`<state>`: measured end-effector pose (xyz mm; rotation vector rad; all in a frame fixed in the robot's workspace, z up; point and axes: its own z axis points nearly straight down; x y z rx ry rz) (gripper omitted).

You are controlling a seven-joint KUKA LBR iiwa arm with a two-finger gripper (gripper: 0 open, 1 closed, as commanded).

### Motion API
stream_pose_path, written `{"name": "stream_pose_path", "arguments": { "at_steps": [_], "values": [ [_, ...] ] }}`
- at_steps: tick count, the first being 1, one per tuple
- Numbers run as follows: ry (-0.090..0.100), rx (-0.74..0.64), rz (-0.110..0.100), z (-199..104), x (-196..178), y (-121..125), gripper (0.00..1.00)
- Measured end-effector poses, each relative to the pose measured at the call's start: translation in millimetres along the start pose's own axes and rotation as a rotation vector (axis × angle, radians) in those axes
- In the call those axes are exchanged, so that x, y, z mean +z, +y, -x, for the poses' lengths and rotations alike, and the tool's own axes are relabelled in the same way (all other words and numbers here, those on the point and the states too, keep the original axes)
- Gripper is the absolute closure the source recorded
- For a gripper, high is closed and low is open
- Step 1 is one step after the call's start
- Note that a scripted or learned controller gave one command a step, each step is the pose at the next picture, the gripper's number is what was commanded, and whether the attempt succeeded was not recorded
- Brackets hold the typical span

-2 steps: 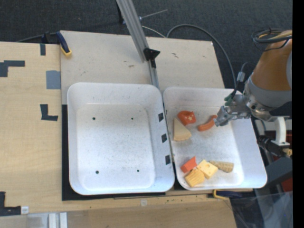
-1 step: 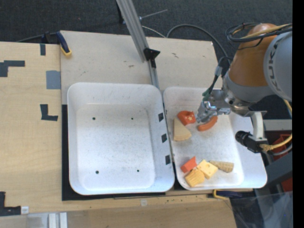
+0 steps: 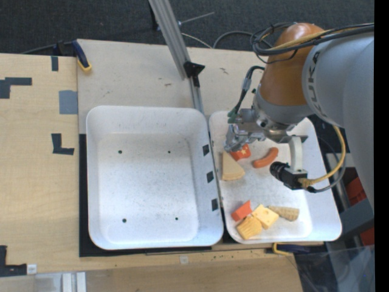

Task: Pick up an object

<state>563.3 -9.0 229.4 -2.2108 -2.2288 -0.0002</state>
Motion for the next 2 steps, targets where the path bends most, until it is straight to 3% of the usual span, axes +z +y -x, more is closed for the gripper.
{"name": "stream_pose_path", "arguments": {
  "at_steps": [2],
  "values": [
    [-0.001, 0.001, 0.000, -106.6, 2.6, 35.0, 1.00]
  ]
}}
